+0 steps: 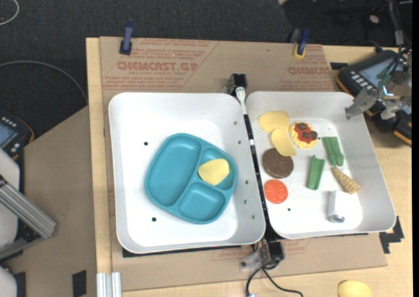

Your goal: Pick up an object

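Brown bench top, two white bins side by side. Claw at right edge over right bin rim, blurry, grip state can't tell, arm cut off. Toy food below-left: brown disc, red disc, green sticks. Teal plate holds yellow piece, left bin.

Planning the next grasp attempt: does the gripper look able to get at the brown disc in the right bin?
Probably yes. The brown disc lies flat and uncovered, with open space above it. The gripper sits at the right bin's far right edge. The yellow slice touches the disc's top edge.
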